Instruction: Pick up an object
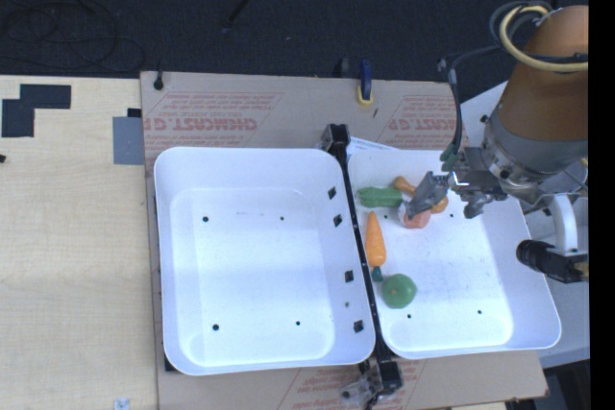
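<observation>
My gripper (424,198) hangs low in the right bin (500,302), near its back left part. It sits directly over a pinkish-red object (416,220), which is partly hidden beneath it. A small orange piece (405,184) lies just behind the gripper, and a long green vegetable (380,197) lies to its left. An orange carrot (375,241) rests along the bin's left wall. A round green object (399,290) lies nearer the front. Nothing is visibly lifted.
The left bin (250,254) stands beside the right one, separated by a black divider rail (354,245). The arm's orange and grey body (543,101) looms over the right bin's back right corner. A blue clamp (365,82) sits at the cardboard's back edge.
</observation>
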Available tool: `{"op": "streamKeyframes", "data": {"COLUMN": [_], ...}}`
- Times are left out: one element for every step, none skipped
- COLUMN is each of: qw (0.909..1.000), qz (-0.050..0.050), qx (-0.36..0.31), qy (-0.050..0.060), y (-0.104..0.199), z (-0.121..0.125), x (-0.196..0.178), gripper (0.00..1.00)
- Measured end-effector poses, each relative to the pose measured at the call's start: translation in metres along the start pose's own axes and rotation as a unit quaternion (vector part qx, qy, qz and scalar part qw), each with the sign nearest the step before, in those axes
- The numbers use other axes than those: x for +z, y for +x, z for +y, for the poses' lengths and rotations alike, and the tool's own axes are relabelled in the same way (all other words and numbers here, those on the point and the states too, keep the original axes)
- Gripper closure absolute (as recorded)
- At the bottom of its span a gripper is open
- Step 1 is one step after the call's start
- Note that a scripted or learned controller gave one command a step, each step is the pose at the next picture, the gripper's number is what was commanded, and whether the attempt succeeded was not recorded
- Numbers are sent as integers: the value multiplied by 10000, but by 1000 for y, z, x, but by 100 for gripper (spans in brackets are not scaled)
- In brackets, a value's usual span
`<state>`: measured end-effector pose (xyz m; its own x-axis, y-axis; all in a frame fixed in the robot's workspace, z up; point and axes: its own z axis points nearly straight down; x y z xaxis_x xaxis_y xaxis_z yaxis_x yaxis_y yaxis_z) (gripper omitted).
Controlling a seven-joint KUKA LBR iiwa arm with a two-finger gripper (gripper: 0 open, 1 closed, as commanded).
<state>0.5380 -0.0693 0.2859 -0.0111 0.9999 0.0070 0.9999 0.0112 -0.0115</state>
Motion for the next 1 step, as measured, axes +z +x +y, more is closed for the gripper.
{"op": "streamKeyframes", "data": {"qw": [10000], "qz": [-17], "qx": [37], "qy": [12], "y": [52], "z": [-5], "x": [88], "gripper": [0]}}
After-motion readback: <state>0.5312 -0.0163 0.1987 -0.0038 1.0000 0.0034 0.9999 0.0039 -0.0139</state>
